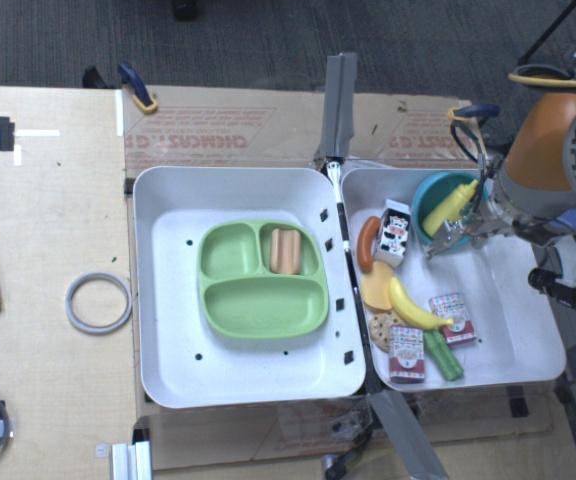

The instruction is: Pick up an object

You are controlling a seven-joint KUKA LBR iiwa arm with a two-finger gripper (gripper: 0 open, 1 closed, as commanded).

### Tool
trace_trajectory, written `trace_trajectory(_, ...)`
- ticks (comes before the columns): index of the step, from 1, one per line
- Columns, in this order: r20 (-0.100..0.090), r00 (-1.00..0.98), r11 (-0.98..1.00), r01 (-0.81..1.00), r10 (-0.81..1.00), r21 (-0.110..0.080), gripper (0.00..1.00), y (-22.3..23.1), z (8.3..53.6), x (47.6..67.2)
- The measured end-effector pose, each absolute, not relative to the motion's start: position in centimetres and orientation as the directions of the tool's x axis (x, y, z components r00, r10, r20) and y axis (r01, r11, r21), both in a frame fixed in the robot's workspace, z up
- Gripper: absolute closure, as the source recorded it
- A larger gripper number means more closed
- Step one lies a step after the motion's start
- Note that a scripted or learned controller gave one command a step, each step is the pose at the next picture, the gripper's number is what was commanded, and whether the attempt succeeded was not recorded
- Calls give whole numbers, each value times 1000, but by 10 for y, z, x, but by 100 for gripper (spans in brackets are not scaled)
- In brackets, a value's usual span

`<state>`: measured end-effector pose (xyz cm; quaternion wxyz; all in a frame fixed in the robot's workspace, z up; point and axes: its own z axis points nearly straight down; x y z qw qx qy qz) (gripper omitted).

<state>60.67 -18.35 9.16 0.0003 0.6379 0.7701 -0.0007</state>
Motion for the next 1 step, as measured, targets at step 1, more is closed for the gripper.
trace_trajectory(1,13,-241,242,970,970,-36,0,-187,91,650)
